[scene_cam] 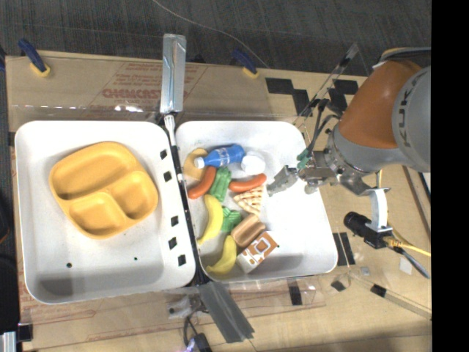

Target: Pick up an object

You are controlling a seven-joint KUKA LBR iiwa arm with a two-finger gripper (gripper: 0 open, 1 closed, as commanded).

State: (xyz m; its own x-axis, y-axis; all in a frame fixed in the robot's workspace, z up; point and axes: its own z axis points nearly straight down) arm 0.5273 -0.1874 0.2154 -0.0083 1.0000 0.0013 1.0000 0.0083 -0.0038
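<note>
- End effector (282, 181) hangs over the right bin (311, 233); can't tell its grip state.
- Toy food pile sits just left of it: blue bottle (222, 155), bananas (211, 221), hot dog (247, 182).
- Yellow divided plate (102, 188) fills the left bin (44, 270).

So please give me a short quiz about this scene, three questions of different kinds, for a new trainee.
1. True or false: the yellow tray lies in the right bin.
2. Which thing lies nearest the front wall of the right bin? A) blue bottle B) small printed box C) waffle piece
3. Fill in: the gripper hangs over the ____ bin.

Key: 1 false, it lies in the left bin. 2 B. 3 right.
</note>
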